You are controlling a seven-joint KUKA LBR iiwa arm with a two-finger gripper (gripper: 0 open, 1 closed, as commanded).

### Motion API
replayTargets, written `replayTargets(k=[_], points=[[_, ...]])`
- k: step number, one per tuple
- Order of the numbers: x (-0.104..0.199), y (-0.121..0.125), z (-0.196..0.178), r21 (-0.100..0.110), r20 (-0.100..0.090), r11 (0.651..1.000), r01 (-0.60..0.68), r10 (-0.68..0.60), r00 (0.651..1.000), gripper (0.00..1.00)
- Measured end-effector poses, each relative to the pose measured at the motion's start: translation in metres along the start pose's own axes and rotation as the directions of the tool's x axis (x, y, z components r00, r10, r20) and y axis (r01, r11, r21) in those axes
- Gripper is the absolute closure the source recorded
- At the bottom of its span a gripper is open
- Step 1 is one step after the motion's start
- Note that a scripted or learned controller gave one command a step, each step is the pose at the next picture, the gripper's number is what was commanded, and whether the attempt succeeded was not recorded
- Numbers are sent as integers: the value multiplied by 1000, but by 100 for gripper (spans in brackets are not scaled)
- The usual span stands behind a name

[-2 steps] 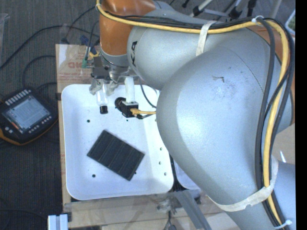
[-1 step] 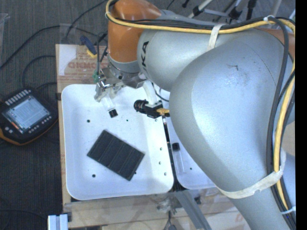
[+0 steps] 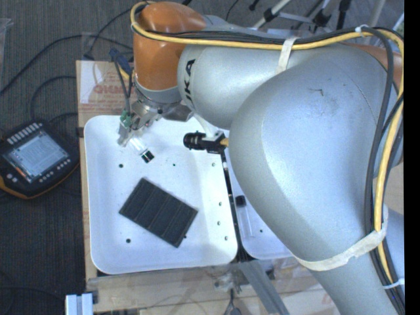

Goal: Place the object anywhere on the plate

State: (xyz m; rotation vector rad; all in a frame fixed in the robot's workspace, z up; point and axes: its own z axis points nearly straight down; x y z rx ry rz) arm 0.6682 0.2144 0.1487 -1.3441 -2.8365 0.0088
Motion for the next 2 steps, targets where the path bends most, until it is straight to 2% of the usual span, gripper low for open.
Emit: replayTargets(k=[1,2], points=[[13,0,-73,-3,2,978,207,-207,978,100],[18,1,-154,-3,4,911,413,-413,911,100]])
